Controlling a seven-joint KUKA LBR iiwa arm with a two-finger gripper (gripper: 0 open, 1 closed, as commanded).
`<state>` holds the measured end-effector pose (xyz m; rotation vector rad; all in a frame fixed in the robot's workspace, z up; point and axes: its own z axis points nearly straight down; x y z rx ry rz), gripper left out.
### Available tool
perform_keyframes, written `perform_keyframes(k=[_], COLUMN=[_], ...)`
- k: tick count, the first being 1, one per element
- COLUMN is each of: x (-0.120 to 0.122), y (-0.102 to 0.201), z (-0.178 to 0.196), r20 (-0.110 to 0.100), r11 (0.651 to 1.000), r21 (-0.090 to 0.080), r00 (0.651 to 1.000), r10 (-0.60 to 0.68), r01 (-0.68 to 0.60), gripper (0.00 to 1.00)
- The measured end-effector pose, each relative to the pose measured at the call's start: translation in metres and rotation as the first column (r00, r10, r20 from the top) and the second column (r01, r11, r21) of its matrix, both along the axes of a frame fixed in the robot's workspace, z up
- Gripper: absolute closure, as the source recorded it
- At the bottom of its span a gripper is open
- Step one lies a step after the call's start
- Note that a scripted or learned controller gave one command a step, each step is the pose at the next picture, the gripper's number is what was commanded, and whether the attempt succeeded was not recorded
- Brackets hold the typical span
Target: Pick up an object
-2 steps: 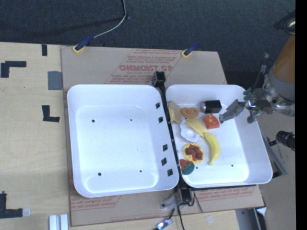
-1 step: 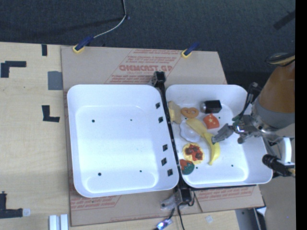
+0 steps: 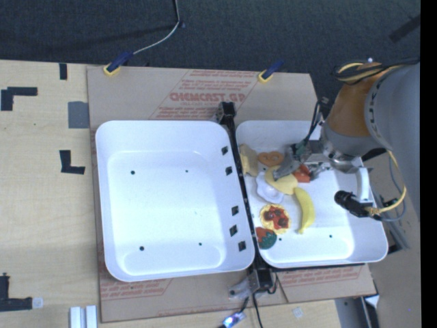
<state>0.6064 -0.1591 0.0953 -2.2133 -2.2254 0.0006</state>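
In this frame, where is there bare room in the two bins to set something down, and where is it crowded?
The left bin has a bare floor from wall to wall. In the right bin, free floor lies right of the banana, toward the near right corner. Its left side is crowded: pizza slice, white piece and other toys cluster under the gripper by the divider.

A robotics lab: white bins (image 3: 164, 132) clamped on a cardboard-covered bench (image 3: 205, 94), with loose cables (image 3: 174, 19) trailing.
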Motion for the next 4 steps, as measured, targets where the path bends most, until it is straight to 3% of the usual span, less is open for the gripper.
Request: perform_keyframes(k=[1, 2, 3, 4], x=[-0.002, 0.045, 0.055, 0.054], y=[-0.002, 0.011, 0.057, 0.002], z=[0.005, -0.013, -0.013, -0.014], r20=[0.001, -0.015, -0.031, -0.026], r11=[1.0, 1.0, 1.0, 1.0], r21=[-0.001, 0.0, -0.012, 0.006], r00=[1.0, 1.0, 0.999, 1.0], r10=[-0.004, 0.003, -0.011, -0.012], r01=[0.004, -0.003, 0.01, 0.012], gripper=[0.0, 0.0, 0.0, 0.0])
